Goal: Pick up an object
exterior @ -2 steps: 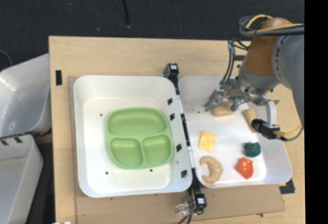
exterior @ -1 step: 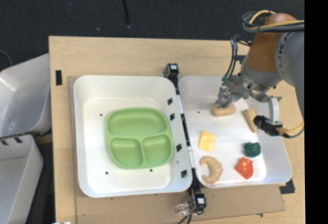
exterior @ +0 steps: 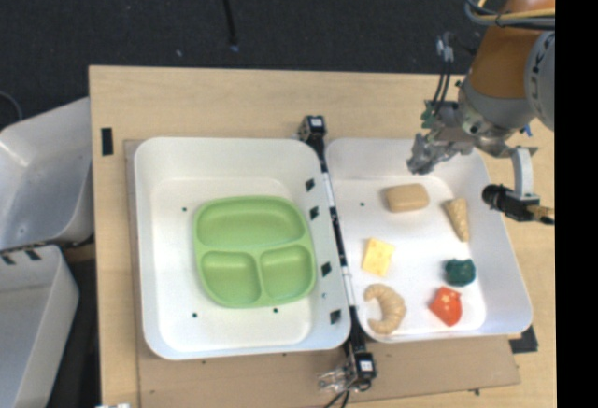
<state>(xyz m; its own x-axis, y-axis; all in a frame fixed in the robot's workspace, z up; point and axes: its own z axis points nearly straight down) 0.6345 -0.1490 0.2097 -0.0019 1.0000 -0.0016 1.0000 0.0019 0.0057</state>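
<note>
Though we cannot tell whether our hand (exterior: 422,157) is clenched, the nearby tan bread block (exterior: 406,199) looks light, stiff; we'd grip its long sides.

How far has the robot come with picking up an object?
Nothing looks picked yet: the tan bread piece, cheese slice, croissant and the rest lie in the right bin. The gripper is above the bin's far edge, near the bread. Descending, grasping and lifting remain.
</note>
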